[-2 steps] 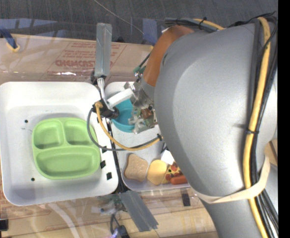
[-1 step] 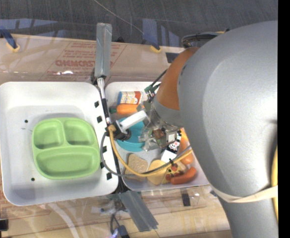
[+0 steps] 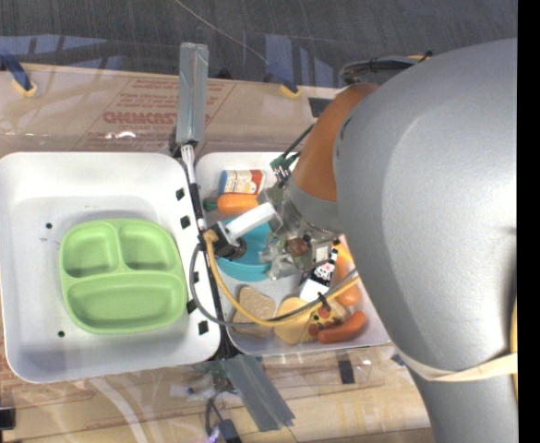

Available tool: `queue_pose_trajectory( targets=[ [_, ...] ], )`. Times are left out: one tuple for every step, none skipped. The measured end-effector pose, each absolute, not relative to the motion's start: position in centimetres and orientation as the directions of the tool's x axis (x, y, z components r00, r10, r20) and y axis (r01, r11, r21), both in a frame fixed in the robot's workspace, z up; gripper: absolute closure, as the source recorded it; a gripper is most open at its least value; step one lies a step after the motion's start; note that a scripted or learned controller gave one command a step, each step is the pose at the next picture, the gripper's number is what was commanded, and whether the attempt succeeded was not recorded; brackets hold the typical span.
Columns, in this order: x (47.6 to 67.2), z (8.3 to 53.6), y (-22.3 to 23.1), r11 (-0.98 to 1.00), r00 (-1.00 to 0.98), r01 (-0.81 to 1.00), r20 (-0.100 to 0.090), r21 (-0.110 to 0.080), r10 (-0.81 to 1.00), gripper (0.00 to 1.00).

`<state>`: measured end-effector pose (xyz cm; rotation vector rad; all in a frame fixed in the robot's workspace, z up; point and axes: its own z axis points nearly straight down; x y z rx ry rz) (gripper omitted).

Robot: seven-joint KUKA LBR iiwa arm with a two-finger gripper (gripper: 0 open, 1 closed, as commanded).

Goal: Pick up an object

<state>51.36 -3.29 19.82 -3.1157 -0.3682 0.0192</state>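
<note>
gripper (image 3: 293, 252) low in right bin (image 3: 380, 335) over blue bowl (image 3: 246, 266) | grip state: can't tell | green tray (image 3: 122, 277) in left bin (image 3: 20, 247)

Two bins sit side by side on the bench: the left bin (image 3: 11, 247) holds a divided plate (image 3: 122, 277) lying flat near its middle, well apart from the walls. The right bin (image 3: 216, 169) is crowded — a small can (image 3: 242, 183) lies at its far end, a bowl (image 3: 244, 264) sits just nearer than that, and a round cracker (image 3: 258, 304) and a sausage (image 3: 342, 329) lie along its near edge. The arm (image 3: 436, 210) reaches in from the right over this bin, with the gripper (image 3: 293, 252) low among the things, just right of the bowl.
</note>
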Motion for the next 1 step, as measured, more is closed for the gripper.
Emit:
queue_pose_trajectory(
  targets=[
    [51.39,20.63,-3.24,-0.971,0.971,0.239,-0.015,-0.007,0.239,1.0]
  ],
)
